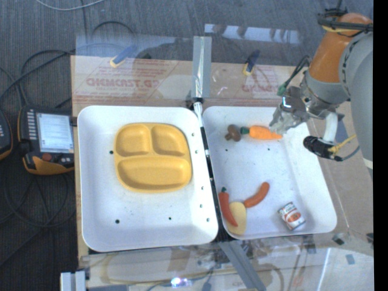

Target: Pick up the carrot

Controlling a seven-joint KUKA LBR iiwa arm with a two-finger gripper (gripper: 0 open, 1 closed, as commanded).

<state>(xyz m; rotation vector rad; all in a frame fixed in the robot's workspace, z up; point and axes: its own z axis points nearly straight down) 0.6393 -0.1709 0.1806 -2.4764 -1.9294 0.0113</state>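
Yellow plastic 3-compartment tray (153,157) in left white bin (97,223), small brown lump (233,133), orange sausage (256,195), red chilli (224,205), pale yellow piece (237,216), small red-white can (291,216) in right white bin (315,187), handheld pendant w/ screen (48,139) far left.

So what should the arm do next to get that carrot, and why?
Probably a small shift left and down, so the gripper sits over the middle of the carrot. Right now it hangs at the carrot's right tip, near the far wall of the right bin, not over the body. A small brown item lies at the carrot's leafy end, so centring helps avoid it.
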